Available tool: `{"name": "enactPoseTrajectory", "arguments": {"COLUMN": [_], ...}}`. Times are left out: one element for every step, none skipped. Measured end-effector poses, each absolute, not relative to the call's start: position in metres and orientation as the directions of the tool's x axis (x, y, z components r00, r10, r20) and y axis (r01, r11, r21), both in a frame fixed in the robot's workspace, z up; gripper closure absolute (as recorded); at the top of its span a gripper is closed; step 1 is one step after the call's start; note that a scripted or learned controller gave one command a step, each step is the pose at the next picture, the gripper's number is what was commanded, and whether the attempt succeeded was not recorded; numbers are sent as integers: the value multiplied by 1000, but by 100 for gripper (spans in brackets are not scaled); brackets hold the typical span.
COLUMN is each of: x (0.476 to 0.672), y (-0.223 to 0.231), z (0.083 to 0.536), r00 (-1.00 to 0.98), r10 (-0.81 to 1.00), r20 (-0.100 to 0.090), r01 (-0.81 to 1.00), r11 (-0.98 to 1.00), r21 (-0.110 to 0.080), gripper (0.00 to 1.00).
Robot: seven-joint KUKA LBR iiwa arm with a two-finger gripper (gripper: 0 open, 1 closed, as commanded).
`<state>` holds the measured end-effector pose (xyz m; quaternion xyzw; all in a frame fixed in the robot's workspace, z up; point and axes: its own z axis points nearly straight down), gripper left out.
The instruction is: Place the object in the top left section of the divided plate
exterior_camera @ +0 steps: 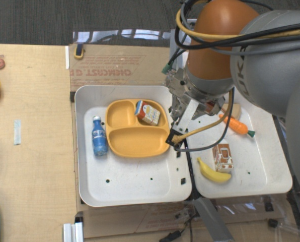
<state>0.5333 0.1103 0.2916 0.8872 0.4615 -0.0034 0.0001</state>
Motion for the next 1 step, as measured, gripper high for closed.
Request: {"name": "enactPoseTrajectory", "arguments": {"x": [497], "y": [111], "z": [403], "r00": [246], "r10": [969], "r20": [-3], "r01": [969], "r11": [-246], "r21": [-1], "gripper": [100]}}
